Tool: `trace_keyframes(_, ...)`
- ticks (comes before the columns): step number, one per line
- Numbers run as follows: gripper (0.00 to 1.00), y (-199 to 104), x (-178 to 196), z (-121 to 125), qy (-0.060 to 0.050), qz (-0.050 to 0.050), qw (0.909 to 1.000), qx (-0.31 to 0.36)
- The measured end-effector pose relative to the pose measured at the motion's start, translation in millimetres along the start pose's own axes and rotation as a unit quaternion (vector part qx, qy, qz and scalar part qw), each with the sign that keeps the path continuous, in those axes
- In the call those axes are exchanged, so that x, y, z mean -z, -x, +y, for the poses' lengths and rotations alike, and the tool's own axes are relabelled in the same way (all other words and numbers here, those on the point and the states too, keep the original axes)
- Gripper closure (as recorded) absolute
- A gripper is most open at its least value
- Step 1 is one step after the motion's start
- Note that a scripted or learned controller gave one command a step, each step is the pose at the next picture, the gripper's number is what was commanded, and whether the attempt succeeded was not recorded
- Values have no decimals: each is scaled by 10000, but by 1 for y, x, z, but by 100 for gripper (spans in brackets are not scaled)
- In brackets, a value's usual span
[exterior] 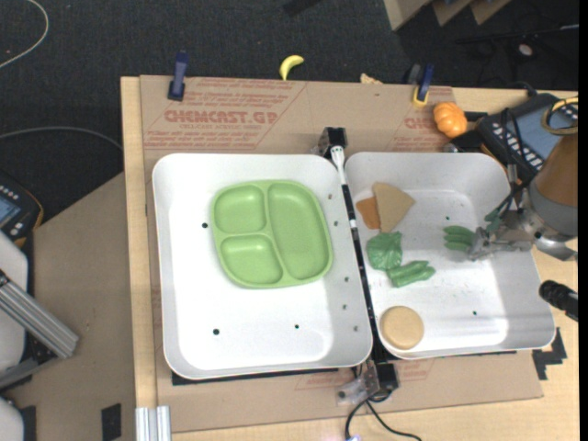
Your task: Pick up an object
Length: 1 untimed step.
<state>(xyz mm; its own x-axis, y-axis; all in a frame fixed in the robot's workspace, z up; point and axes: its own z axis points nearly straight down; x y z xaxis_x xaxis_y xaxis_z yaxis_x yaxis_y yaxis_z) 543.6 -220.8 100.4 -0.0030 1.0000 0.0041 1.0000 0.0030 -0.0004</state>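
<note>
My gripper [484,240] hangs low over the right side of the right bin [514,324], reaching in from the right. A small dark green piece [457,238] lies just left of its tip, touching or nearly touching it. Further left lie a green leafy piece [385,249] and a green pod [411,272]. A tan wedge [393,204] with a brown slice [367,213] beside it rests near the bin's back left. Close to the front wall sits a round tan bun [401,327].
The left bin [184,274] holds a green divided plate [272,233]. On the cardboard behind the bins sit an orange toy [449,118], a yellow banana [291,65] and two blue clamps [177,76]. The grey arm [556,191] covers the right bin's right wall.
</note>
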Motion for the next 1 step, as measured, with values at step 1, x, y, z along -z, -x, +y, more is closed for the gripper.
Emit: trace_keyframes(1, 100, -97, 14, 12, -1, 8, 10000, 33)
